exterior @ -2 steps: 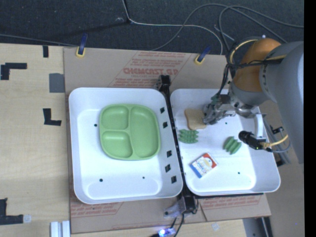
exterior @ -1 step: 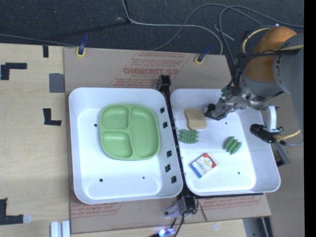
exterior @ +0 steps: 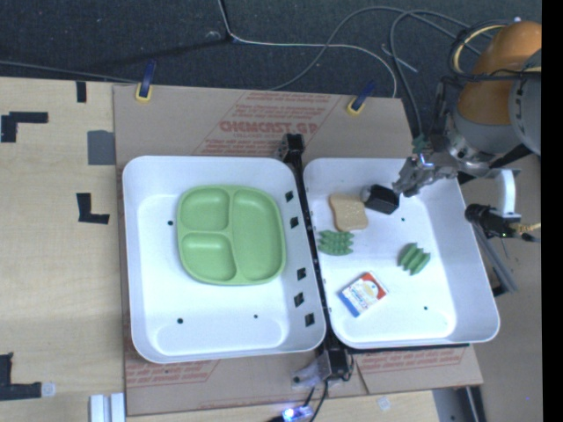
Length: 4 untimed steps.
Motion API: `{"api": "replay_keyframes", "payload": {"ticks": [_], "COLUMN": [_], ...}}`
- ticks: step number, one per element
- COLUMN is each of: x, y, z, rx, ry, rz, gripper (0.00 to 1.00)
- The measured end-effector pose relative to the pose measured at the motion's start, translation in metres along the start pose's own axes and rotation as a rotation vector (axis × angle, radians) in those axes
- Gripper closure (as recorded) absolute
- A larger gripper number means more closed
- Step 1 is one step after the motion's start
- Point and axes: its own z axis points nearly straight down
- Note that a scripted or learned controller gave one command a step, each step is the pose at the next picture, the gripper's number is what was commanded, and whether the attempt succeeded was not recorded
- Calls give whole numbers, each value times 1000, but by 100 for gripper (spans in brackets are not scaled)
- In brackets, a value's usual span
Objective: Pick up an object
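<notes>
Bread (exterior: 349, 212) lies loose in the right bin (exterior: 440, 310), near the hand (exterior: 410, 181), so likely the target; whether the hand is clenched, I cannot tell.

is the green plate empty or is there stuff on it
Empty: all three compartments of the green plate show bare green. The bread slice and the other small items lie in the right bin.

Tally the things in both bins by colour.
Green: 3 (plate, leafy piece, pod piece)
Tan: 1 (bread slice)
Black: 1 (block)
Blue, white and red: 1 (packet)
Total: 6
</notes>
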Motion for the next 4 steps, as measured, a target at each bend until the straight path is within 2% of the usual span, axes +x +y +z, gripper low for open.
{"api": "replay_keyframes", "payload": {"ticks": [1, 2, 3, 4], "x": [10, 70, 116, 166], "y": [5, 6, 8, 1], "z": [-52, -39, -43, -33], "rx": [-1, 6, 5, 7], "ry": [1, 3, 3, 3], "rz": [-2, -5, -4, -4], "gripper": [100, 100, 100, 100]}}
